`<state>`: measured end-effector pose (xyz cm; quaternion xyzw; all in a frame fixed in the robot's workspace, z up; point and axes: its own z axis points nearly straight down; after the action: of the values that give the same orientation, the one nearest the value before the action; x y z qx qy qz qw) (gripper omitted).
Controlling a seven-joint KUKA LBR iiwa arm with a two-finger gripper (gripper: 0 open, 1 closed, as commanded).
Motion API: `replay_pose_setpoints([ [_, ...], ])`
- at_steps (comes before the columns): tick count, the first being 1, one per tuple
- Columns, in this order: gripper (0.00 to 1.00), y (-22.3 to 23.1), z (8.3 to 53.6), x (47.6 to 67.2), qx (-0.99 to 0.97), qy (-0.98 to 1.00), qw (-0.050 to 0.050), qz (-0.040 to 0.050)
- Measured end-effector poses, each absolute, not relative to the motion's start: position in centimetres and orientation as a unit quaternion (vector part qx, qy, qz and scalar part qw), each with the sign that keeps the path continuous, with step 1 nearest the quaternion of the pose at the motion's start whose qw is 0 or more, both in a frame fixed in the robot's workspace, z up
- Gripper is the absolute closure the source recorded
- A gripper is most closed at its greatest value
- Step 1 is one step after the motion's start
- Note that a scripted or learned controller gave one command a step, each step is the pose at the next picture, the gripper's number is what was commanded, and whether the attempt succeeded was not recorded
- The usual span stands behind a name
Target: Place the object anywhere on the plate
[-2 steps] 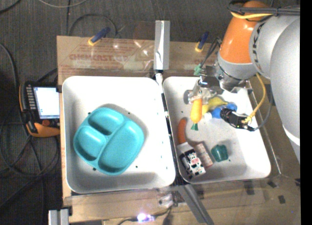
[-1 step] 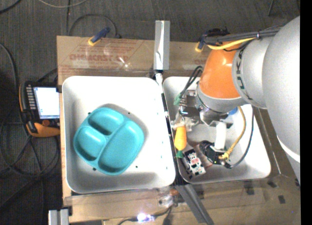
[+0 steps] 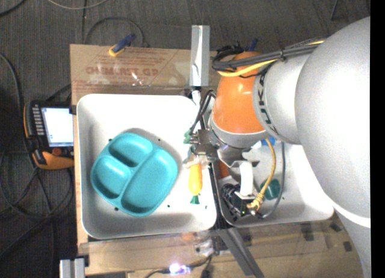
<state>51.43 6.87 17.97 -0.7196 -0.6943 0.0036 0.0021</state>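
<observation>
A teal divided plate lies in the left white bin, toward its left and front. My gripper is over the right side of that bin, close to the wall shared with the other bin. It is shut on the top end of an orange-yellow toy carrot. The carrot points toward the bin's front, and its green tip is at the low end. It sits just right of the plate's rim, apart from the plate. The grey and orange arm hides much of the right bin.
In the right bin a small teal object shows beside the arm, and an orange-red piece peeks out under the wrist. Cardboard lies behind the left bin. A handheld screen unit sits left of the bench.
</observation>
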Motion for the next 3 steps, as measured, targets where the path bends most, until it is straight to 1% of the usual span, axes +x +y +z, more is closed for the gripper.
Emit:
replay_pose_setpoints([
  [1,1.00,12.2,18.9,52.8,-0.665,-0.747,0.001,0.0040],
  [2,1.00,14.0,13.0,54.3,-0.645,-0.764,0.002,0.0049],
  [3,0.00,14.1,13.0,54.3,-0.645,-0.764,0.002,0.0044],
])
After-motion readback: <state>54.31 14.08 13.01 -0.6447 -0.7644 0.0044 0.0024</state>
